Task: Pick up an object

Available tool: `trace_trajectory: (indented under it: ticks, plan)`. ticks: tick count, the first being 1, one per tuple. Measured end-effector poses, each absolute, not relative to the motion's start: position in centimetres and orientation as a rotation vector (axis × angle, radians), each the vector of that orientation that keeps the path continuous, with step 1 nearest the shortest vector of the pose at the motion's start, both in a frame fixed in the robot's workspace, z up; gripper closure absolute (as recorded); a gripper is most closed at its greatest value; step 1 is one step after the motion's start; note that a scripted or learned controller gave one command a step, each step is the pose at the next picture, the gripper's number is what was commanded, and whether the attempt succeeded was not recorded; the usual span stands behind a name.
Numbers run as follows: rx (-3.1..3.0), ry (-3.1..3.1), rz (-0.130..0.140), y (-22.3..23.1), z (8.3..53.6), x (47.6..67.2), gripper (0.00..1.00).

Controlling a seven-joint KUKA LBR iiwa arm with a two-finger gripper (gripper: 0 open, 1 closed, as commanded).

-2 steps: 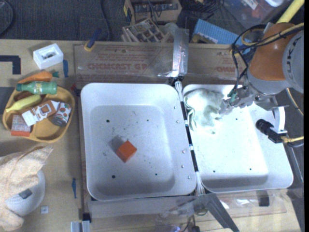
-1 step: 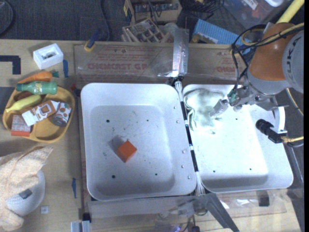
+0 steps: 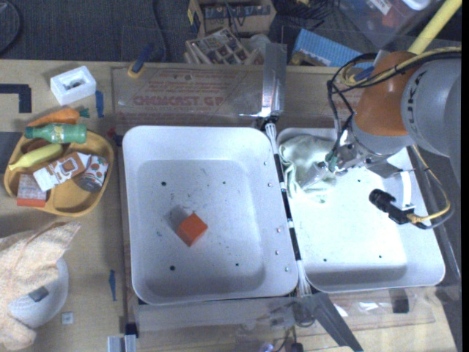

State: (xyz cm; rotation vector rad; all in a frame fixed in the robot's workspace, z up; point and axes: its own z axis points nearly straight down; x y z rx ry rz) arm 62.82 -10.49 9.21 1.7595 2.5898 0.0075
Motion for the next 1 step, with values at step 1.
trace_trajectory:
  ticks: [1]
  plan:
    - [1.847, 2.536, 0.003, -6.41, 18.65, 65.78, 0.00]
